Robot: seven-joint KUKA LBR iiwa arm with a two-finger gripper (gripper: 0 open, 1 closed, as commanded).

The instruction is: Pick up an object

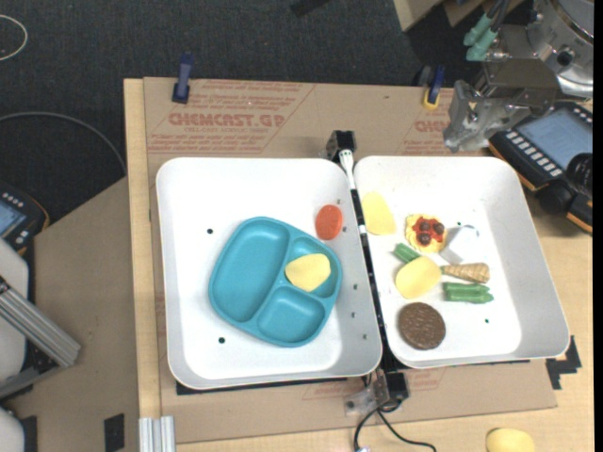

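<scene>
Approach is the step in hand, as I judge it: the gripper (459,125) hangs above the far edge of the right bin (504,188), over the cardboard rather than over any item, and nothing sits between its fingers. Whether those fingers stand wide or narrow I cannot tell from this slanted view.

Taking the right bin as landmark, the candidates lie in a cluster near its middle: a pale yellow piece (379,213) close to its left wall, a small pizza toy (425,231) beside that, a yellow round piece (417,277) nearer the front, a green bean (467,294) and a cone (467,272) to its right, and a brown cookie (421,325) closest to the front rim.

The next move likely calls for travelling forward over the bin, settling above one item with room around it, such as the cookie, then descending
</scene>
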